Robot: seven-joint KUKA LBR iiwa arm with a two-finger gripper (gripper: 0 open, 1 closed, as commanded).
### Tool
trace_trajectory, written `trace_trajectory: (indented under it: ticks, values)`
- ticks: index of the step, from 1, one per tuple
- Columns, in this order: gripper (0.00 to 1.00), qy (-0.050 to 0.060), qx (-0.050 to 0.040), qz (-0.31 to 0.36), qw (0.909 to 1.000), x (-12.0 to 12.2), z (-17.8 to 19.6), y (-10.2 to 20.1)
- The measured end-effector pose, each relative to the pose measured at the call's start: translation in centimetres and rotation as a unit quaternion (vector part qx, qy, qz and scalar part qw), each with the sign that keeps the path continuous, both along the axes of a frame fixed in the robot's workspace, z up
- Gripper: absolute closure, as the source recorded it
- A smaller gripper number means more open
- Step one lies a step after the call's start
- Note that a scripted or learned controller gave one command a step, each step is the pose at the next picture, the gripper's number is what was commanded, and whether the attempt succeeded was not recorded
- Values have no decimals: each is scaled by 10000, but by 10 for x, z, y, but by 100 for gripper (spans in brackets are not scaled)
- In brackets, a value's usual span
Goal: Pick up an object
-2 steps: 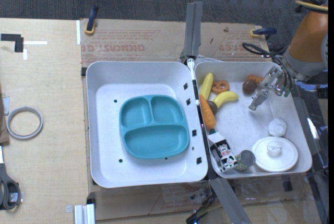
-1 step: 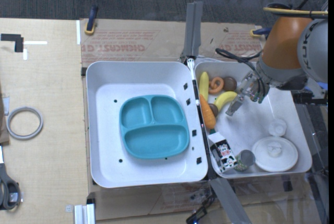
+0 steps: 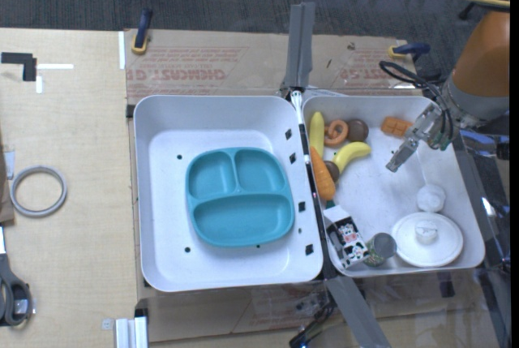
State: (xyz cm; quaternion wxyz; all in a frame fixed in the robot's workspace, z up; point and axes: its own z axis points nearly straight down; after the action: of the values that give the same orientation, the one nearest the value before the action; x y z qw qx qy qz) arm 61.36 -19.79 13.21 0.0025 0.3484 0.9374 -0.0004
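The right bin [image 3: 454, 168] holds several small objects: a yellow banana [image 3: 351, 153], a second yellow piece [image 3: 316, 130], a brown donut [image 3: 335, 132], an orange carrot [image 3: 323, 174], an orange piece [image 3: 396, 126], a cow-print carton [image 3: 346, 239], a white lidded bowl [image 3: 427, 239] and a small white cup [image 3: 430, 197]. My gripper [image 3: 403, 153] hangs over the bin's upper right part, pointing down-left. It sits just below the orange piece and right of the banana, with nothing seen in its grasp.
The left bin [image 3: 162, 176] contains a teal divided plate [image 3: 241, 196]. On the bench at the left lie a grey tape roll [image 3: 36, 191] and scissors [image 3: 12, 299]. A blue clamp [image 3: 143, 30] sits behind the bins. A grey round item [image 3: 380, 246] lies beside the carton.
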Motion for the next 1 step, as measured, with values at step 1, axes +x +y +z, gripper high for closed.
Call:
trace_trajectory:
  ticks: [1]
  values:
    - [0,4,10,-1507,9886,34,-34,51]
